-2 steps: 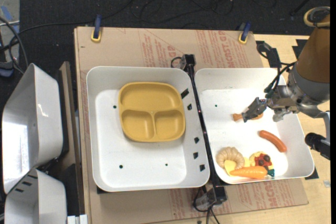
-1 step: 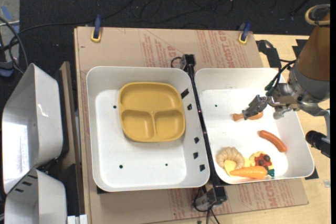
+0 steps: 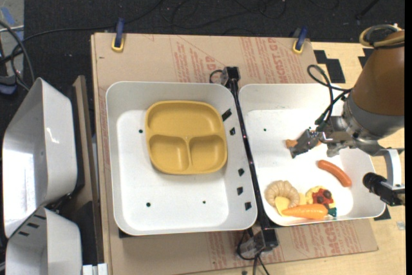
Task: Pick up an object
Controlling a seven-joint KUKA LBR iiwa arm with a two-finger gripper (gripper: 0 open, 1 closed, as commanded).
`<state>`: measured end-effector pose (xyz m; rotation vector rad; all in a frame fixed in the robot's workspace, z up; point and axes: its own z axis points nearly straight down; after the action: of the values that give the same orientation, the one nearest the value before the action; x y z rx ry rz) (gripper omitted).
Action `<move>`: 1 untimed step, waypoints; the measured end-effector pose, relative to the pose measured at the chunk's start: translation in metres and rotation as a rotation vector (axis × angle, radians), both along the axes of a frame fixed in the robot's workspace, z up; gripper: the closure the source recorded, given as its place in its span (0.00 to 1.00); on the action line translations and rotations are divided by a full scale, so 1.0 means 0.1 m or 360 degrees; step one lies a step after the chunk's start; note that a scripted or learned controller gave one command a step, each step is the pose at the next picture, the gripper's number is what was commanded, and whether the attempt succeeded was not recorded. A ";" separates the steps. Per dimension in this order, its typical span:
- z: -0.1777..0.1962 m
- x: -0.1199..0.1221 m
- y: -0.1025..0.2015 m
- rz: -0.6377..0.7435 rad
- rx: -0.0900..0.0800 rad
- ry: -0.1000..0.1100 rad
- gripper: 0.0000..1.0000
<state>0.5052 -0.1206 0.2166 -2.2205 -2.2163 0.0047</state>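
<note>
The right bin [image 3: 270,100] holds toy food near its front edge: a red-orange sausage [image 3: 335,172], a beige curled shrimp-like piece [image 3: 282,190], an orange carrot [image 3: 304,210] and a small yellow and red piece [image 3: 320,194]. My gripper [image 3: 301,145] reaches in from the right and hovers over the bin's middle, left of the sausage and above the beige piece. Its dark tip has a small orange part. No object shows between its fingers.
The left bin [image 3: 122,203] holds a yellow divided plate [image 3: 187,137] in its upper middle. A black divider [image 3: 239,138] runs between the bins. Two yellow clamps [image 3: 118,43] [image 3: 299,43] grip the bench's far edge. White containers [image 3: 38,138] stand at the left.
</note>
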 end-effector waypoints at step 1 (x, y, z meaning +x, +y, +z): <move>-0.51 -0.06 -0.09 0.0000 0.0000 -0.0002 0.00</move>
<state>0.4996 -0.1292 0.1652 -2.2214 -2.2165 0.0037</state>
